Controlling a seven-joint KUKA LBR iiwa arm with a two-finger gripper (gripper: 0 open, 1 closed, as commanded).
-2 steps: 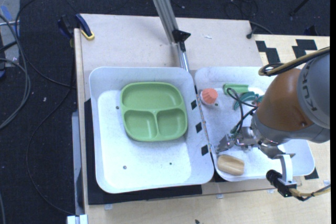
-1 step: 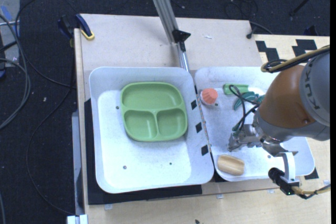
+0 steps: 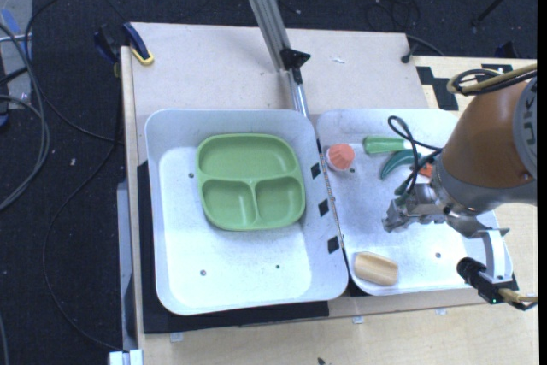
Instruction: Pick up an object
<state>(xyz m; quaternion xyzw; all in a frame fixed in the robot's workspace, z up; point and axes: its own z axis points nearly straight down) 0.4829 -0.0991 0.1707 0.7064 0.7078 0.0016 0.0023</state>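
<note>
In the right bin (image 3: 367, 209) lie a tan bread-like block (image 3: 375, 268) near the front edge, a small orange-red ball (image 3: 341, 156) at the back left, and a green pod-shaped toy (image 3: 389, 146) at the back. A teal piece (image 3: 396, 163) lies just in front of the pod. My gripper (image 3: 398, 218) hangs low over the middle of the right bin, behind and to the right of the tan block. Nothing shows between its fingers.
The left bin (image 3: 171, 261) holds a green divided plate (image 3: 252, 181). A slanted metal pole (image 3: 267, 6) rises from the bins' back junction. The arm's orange band and grey wrist (image 3: 491, 154) cover the right bin's right side. Black cables curl near the pod.
</note>
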